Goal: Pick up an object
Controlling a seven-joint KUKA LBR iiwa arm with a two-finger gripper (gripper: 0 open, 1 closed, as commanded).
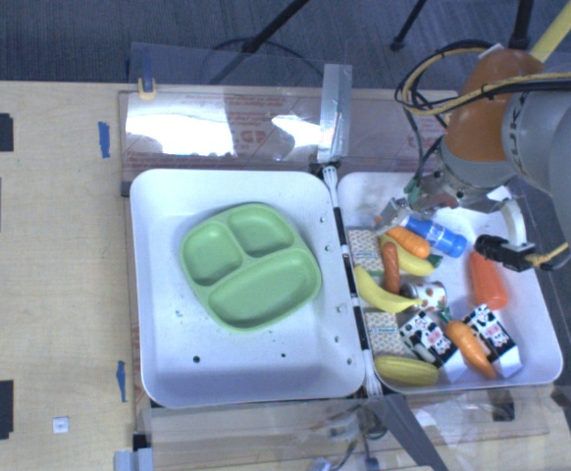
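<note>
Blue plastic bottle (436,235): lies in the right white bin (541,361), near its top, among toy food.
Camera view, gripper (425,196): low over the bin's far end, under the grey arm (550,135) with its orange band; whether it is wide or narrow I cannot tell.
Bearing: bottle just beside the gripper, toward 5 o'clock.
Long axis: roughly 10 to 4 o'clock.
Neighbour: small orange carrot (406,240) touching the bottle at 8 o'clock.
Left bin: green divided plate (251,265), well apart.
</note>
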